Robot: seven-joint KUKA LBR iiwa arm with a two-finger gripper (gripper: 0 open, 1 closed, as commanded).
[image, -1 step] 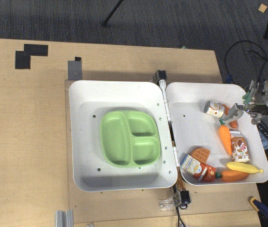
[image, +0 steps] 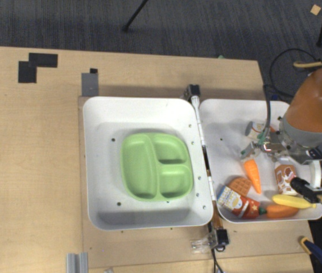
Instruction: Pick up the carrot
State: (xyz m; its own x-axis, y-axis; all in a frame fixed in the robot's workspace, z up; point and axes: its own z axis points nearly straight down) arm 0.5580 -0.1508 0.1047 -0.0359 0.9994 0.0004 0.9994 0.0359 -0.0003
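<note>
Carrot [image: 254,175] is lying loose in the right bin [image: 229,124], just below my gripper [image: 261,145], whose fingers look spread with nothing in them. Looks like light, stiff, smooth plastic, so I'd pinch across the thick middle, not the tapered tip

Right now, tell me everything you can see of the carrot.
The carrot is a small orange toy, plastic by its look, tapered. It lies flat on the floor of the right bin, thick end up-left and tip down-right. The gripper hangs just above its thick end. A waffle-like brown toy lies beside it.
</note>
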